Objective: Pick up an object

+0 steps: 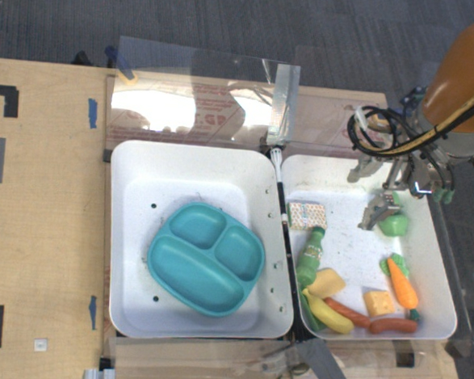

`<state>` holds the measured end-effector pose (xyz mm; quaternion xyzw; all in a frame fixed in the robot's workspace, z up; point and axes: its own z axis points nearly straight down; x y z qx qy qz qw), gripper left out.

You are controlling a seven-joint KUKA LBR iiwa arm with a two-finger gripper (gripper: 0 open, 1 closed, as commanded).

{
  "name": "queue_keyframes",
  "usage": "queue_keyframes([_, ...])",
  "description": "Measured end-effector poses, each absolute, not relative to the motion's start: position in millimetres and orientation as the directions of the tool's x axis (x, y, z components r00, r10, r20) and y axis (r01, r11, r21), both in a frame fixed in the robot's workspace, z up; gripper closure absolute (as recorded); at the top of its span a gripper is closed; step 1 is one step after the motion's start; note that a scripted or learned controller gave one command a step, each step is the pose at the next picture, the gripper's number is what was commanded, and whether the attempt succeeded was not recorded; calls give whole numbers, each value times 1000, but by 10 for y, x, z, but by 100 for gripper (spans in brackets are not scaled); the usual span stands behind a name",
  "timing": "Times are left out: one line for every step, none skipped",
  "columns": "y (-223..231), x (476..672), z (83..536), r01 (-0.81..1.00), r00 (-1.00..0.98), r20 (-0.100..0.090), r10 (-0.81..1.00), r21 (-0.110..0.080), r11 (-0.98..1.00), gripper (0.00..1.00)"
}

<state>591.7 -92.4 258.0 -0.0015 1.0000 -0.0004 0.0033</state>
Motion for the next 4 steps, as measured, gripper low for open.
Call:
queue_keyframes([-964, 5686, 1133, 19, -1000, 7, 19, 1, 1000, 0])
queue_keyframes([-1315, 4928, 911, -12, -1000, -12, -12, -3, 1000, 0])
queue_keyframes([-1156, 5779, 987, 353, -936, -8, 353, 3, 936, 0])
queue_keyframes([-1871, 5723, 2118, 286, -958, -18, 286, -1, 958, 0])
